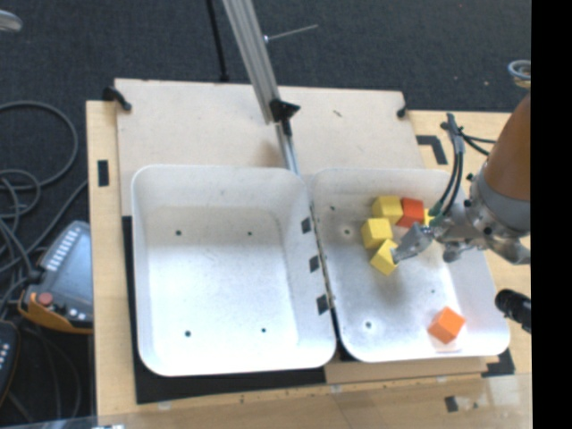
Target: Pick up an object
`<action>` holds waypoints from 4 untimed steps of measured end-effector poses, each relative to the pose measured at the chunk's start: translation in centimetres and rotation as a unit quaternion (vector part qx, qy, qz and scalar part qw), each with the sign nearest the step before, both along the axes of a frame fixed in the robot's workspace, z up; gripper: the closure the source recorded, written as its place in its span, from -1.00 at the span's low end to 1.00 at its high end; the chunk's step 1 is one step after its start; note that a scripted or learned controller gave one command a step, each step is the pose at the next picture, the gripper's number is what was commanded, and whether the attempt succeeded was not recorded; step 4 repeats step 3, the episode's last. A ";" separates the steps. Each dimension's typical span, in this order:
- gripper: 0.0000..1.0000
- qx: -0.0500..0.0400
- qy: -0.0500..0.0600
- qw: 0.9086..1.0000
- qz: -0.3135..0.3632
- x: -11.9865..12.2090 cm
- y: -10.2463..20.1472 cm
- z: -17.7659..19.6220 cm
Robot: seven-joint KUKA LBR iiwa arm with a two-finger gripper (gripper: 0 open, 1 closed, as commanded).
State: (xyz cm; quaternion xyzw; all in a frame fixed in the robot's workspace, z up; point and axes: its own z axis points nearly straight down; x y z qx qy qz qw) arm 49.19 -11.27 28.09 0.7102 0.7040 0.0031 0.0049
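yellow blocks (379,232), orange blocks (446,324), white bins (223,347)

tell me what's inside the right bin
The right bin holds three yellow cubes clustered with a red cube near its far side, and an orange cube alone near the front. The gripper covers part of the floor beside the cluster.

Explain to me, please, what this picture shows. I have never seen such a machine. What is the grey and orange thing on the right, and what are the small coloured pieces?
This is one photo from a camera fixed above a workbench, looking down at a slant. The grey and orange thing is a robot arm reaching in from the right. Its claw is low over the right bin, next to a cluster of three yellow blocks and a red-orange block. Whether it grips one cannot be told. An orange block lies apart, nearer the front. The left bin sits beside it.
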 end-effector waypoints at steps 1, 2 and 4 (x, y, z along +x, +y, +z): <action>-1.00 0.001 0.008 1.000 0.004 4.8 -0.6 -15.5; -1.00 0.000 0.004 1.000 0.006 10.0 -0.9 -18.4; 1.00 0.000 0.004 1.000 0.006 9.8 -1.0 -17.3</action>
